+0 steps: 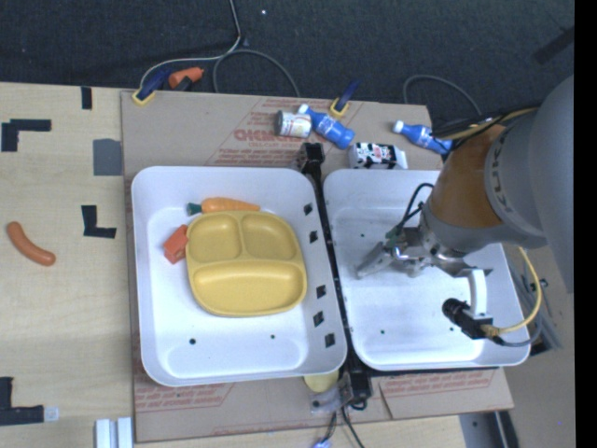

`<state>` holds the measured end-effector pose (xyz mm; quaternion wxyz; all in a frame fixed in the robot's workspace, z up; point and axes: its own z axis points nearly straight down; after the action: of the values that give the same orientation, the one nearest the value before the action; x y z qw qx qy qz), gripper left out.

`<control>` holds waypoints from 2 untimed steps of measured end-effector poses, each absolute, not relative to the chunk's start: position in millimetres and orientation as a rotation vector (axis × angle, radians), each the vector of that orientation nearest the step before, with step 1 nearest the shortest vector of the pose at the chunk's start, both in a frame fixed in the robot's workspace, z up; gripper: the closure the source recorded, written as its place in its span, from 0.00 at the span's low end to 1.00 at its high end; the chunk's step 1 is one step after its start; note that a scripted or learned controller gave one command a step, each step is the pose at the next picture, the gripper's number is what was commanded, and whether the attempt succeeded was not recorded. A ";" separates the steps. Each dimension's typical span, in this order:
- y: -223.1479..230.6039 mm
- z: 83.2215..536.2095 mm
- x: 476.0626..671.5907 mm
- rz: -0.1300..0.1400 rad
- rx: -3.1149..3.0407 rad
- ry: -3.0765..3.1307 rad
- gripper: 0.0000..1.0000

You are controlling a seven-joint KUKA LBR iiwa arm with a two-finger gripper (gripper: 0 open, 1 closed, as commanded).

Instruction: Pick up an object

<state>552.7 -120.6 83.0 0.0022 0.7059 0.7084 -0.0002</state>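
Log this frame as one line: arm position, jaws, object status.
arm: over right bin | gripper: low above bin floor, nothing seen held | yellow tray, carrot: left bin, untouched

You look down from one fixed camera above the bench (56, 343), tilted at a slant. Both white bins sit mid-frame, the left bin (149, 278) and right bin (373, 343) side by side. The arm (504, 185) enters from the right edge. Dark floor (373, 26) fills the top of the frame.
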 end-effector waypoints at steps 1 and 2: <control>-97.4 86.2 618.0 0.004 2.213 2.222 0.00; -98.8 86.0 631.7 0.001 2.219 2.222 0.00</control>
<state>631.7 -98.8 86.0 0.0006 0.7066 0.7076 0.0004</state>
